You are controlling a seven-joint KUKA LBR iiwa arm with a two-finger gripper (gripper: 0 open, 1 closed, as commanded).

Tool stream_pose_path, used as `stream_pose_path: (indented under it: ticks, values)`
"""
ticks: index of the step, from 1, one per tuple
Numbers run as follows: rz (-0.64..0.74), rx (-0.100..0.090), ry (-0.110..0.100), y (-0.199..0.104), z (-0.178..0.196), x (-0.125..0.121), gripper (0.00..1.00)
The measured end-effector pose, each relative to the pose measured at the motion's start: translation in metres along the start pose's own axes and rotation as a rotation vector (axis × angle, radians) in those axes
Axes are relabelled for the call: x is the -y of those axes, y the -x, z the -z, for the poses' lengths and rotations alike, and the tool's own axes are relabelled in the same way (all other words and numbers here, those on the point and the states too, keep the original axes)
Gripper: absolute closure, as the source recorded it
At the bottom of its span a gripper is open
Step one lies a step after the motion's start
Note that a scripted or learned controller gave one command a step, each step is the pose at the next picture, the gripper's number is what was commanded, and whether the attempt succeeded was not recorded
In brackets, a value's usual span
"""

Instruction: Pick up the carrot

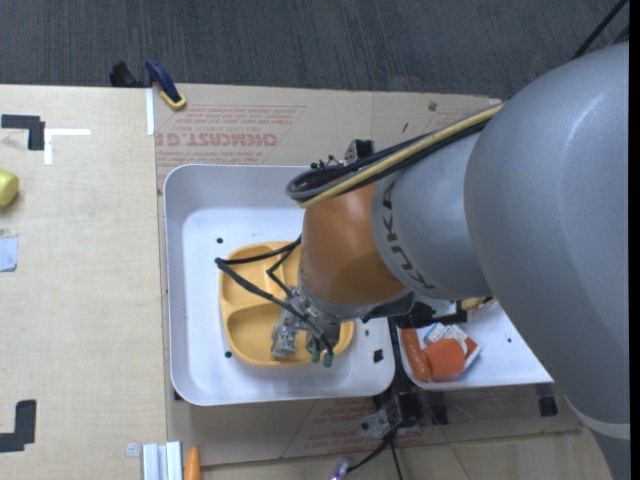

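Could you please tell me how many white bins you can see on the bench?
2: the left white bin holds a yellow divided tray; the right white bin lies mostly under the arm.

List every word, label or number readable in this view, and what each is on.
"KUKA", partly hidden: grey arm, beside the orange band.
Red print, upside down and too blurred to read: cardboard above the left bin.
More red print, unreadable: cardboard below the bins.
Orange and white package in the right bin: markings too small to read.
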State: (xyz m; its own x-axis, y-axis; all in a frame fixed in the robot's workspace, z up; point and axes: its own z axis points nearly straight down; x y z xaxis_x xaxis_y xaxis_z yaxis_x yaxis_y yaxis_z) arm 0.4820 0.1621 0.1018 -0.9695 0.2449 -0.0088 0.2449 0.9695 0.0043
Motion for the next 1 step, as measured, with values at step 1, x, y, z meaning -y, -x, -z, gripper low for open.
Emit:
stream_pose_path:
  ticks: [1]
  values:
    - [-0.003,0.003,0.002,0.0024,0.0091,-0.0002,1.0]
